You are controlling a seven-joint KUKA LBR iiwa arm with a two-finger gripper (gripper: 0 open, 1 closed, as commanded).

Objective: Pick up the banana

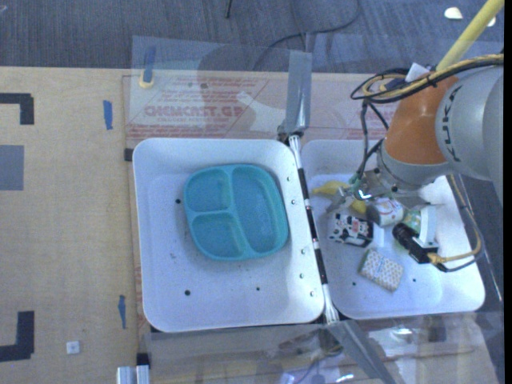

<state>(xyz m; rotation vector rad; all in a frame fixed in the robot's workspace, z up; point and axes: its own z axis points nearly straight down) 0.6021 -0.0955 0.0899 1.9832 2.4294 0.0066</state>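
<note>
Your gripper hangs low over the right bin, near its left wall, but the wrist hides so much that you cannot tell whether it has hold of anything. The banana lies just beside it, toward the bin's far left corner. A black-and-white card sits right below, and a patterned packet lies nearer the front edge. In the left bin you see a teal divided plate at its middle
</note>
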